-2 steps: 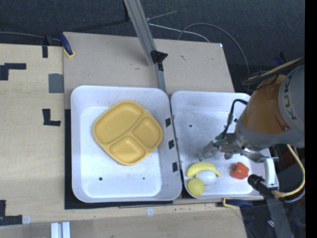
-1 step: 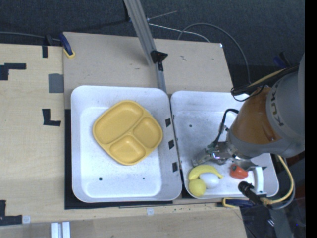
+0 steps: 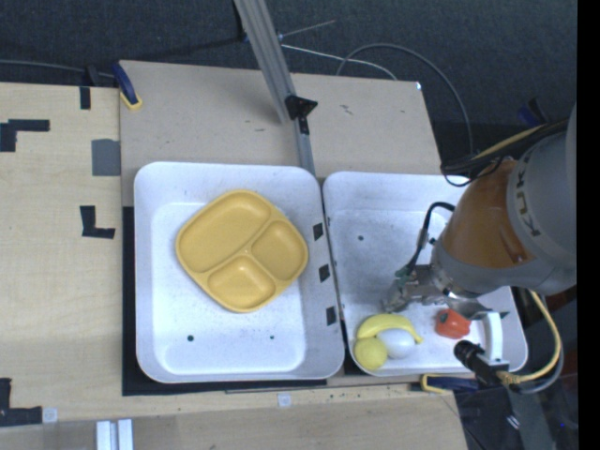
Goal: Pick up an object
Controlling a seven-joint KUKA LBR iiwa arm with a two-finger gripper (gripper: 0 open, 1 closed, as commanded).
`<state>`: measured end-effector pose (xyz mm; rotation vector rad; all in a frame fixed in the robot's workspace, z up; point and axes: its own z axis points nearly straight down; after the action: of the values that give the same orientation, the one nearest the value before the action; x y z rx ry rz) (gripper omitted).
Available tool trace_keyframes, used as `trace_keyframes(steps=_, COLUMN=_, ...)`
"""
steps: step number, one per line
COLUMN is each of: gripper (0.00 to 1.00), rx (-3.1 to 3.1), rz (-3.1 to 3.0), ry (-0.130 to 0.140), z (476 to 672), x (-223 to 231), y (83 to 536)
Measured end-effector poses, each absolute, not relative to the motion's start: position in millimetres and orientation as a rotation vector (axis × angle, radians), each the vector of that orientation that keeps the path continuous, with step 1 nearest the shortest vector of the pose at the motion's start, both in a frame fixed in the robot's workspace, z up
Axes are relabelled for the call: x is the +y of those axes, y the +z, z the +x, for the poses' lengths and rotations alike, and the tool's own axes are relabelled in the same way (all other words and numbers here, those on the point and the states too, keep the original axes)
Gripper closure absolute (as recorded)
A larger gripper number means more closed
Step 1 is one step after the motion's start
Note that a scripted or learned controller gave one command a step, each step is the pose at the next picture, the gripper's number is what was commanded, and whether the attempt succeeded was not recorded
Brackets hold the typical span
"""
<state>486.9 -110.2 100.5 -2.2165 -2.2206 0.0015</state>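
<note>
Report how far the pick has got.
Done: the arm has reached into the right bin and brought its gripper low, just above the banana and the yellow and white balls beside it. In hand: nothing visibly; whether the gripper has closed cannot be told. Left: grasp and lift an object. The orange piece and, in the left bin, the yellow divided plate lie untouched.

The divided plate (image 3: 243,249) is plain yellow. Both bins (image 3: 159,279) are white with dark specks. The worktop (image 3: 56,186) is pale wood.
</note>
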Motion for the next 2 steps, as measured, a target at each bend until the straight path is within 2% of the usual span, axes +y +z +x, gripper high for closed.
trace_keyframes(steps=2, gripper=1.0, rx=-2.226, rz=-2.223, ry=-0.003, z=494.6, x=-111.4, y=216.4)
